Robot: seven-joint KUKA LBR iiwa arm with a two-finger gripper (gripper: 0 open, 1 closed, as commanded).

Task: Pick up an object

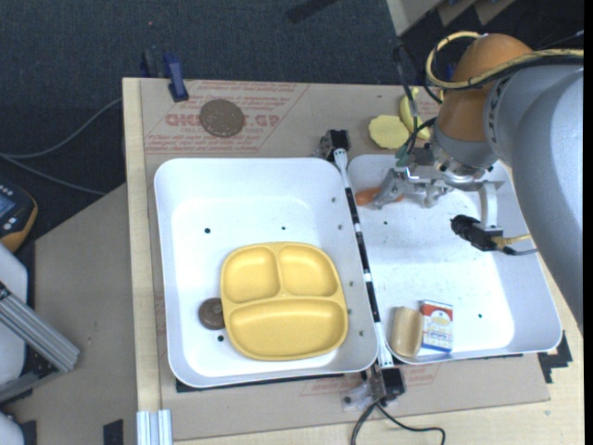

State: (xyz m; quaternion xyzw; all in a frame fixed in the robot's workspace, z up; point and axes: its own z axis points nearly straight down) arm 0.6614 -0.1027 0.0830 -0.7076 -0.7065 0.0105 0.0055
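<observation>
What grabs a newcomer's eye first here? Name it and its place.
The yellow divided plate dominates the left bin, a brown disc tucked at its left edge. In the right bin, the grey arm's claw hangs over the far left corner beside a small orange piece.

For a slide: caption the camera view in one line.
Arm's claw low over an orange object at right bin's far corner; yellow divided plate in left bin.
</observation>
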